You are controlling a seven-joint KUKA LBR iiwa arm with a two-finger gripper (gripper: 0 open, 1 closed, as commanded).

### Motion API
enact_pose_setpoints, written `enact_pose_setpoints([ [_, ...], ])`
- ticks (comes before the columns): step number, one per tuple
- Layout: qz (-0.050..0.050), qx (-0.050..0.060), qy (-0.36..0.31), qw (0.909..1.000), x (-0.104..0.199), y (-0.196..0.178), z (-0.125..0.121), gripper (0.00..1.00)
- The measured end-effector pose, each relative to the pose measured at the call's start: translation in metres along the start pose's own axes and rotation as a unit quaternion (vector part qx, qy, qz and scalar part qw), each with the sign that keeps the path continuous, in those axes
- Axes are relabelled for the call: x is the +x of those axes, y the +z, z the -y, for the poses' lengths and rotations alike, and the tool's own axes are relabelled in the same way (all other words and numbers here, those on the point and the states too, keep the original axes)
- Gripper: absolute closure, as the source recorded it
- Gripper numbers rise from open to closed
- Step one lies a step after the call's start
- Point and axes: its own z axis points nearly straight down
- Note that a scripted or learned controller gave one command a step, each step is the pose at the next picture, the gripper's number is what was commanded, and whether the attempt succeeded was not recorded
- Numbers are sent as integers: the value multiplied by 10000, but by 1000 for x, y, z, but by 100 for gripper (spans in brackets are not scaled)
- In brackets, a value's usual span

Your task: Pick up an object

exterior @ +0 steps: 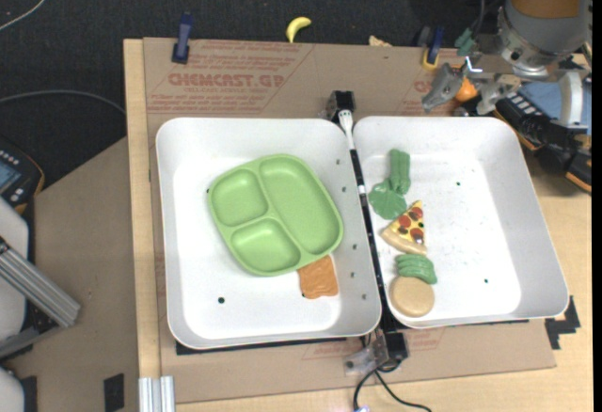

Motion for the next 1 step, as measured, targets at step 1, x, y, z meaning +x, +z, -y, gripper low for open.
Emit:
enact_pose_setpoints([
  [1,-11,25,-32,10000,86,47,9,0],
])
